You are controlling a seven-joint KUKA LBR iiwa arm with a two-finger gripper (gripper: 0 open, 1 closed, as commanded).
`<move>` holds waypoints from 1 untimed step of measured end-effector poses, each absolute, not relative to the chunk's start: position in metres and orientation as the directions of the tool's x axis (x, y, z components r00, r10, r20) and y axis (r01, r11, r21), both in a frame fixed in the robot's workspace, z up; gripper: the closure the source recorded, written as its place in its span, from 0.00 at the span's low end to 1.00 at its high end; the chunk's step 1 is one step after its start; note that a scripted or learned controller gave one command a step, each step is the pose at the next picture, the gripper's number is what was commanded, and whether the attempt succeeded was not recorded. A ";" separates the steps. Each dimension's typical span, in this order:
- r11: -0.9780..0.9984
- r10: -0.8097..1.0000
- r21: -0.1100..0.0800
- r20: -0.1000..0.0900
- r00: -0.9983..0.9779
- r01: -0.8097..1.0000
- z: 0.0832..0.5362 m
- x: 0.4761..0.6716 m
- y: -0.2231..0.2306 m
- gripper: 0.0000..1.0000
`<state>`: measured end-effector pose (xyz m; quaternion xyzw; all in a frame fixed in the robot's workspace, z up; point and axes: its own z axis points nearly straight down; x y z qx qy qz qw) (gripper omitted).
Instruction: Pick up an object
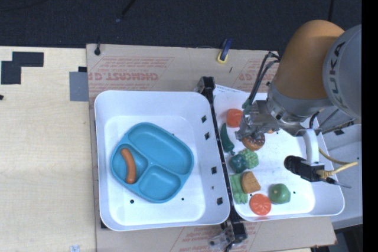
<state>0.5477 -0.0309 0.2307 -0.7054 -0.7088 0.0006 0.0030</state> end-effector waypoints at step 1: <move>0.003 1.000 -0.006 0.002 -0.003 1.000 0.228 0.527 0.009 1.00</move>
